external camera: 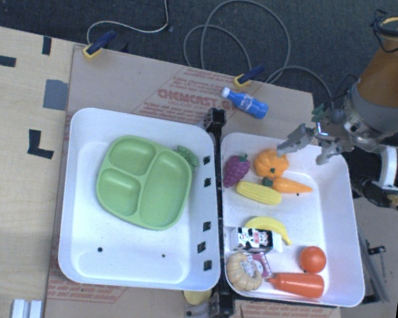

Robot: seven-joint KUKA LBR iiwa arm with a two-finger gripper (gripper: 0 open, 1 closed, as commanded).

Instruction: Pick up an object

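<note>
Looking down, we see two white bins side by side. Left bin [69, 246] holds a green divided plate [144, 182], with a small green item at its far right corner, too small to identify. Right bin [347, 238] holds the pickable objects: purple grapes [236, 169], orange pumpkin [270, 163], carrot [292, 186], corn cob [257, 193], banana [269, 226], a small black-and-white item [254, 239], tomato [312, 259], a bagel-like ring [245, 271] and a red-orange sausage shape [297, 284]. A blue bottle [244, 103] lies on the cardboard behind the bins. We see the arm reaching in from the right, its gripper [308, 144] above the right bin's far edge, just beyond the pumpkin, fingers spread apart with nothing between them.
</note>
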